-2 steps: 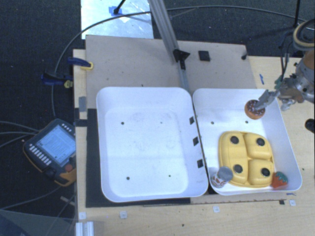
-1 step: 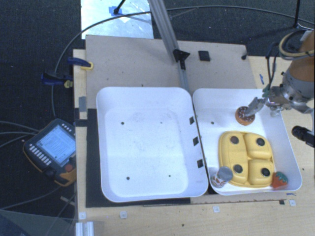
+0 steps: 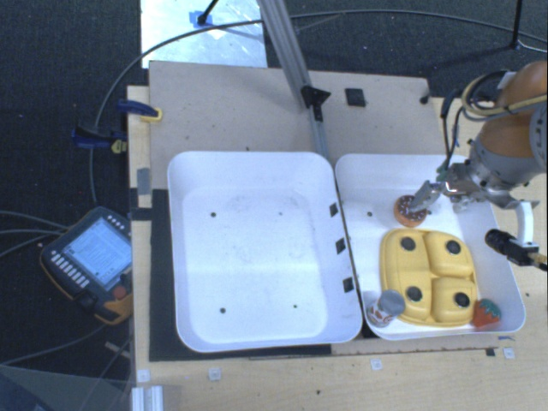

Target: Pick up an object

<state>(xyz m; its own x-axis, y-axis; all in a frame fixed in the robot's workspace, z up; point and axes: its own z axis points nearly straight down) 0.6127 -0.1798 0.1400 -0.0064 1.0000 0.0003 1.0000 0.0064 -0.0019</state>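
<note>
Nearest you, along the front rim of the right white plastic bin [image 3: 514,311], sit a small grey-capped cup-like item [image 3: 387,306] at the left corner and a small orange and green strawberry-shaped toy [image 3: 487,312] at the right corner. Between them, and touching or almost touching both, lies a yellow moulded plastic tray with four dark-dotted lobes [image 3: 428,276]. Just behind that tray rests a small round brown doughnut-shaped object [image 3: 409,211].

Your grey arm with its orange band [image 3: 514,135] reaches in from the right, and its jaws [image 3: 425,197] sit directly over the doughnut-shaped object, at or touching its upper right edge. You cannot tell from this angle whether the jaws are spread or closed, or whether they have any hold on it.

The left white plastic bin [image 3: 184,255] lies beside the right one on the tan worktop [image 3: 231,110]. To the far left, off the worktop, a handheld control pendant with a lit screen [image 3: 90,259] shows no readable writing.
</note>
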